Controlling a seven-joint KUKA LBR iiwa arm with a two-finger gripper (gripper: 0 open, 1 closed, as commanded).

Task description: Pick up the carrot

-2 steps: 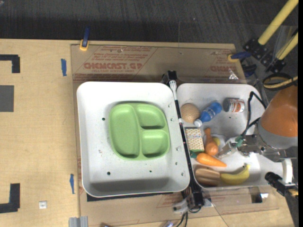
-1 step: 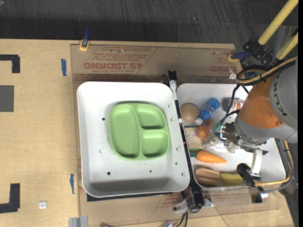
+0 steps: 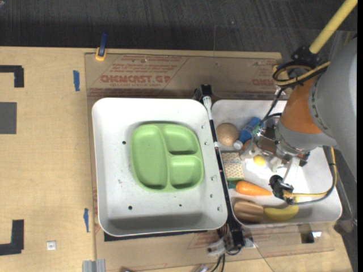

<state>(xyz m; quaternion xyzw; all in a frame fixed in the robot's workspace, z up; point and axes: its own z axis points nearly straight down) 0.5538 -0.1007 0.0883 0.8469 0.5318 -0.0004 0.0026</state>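
Note:
The orange carrot lies on its side in the right bin, near that bin's front left, pointing right. My gripper hangs over the middle of the right bin, just behind the carrot and a little to its right, under the orange-banded wrist. The wrist hides much of the gripper. I see nothing of the carrot between its parts.
In the right bin, a banana and a tan loaf lie in front of the carrot. A beige egg, a blue bottle, a checkered item and a small yellow piece lie behind. The left bin holds a green divided plate.

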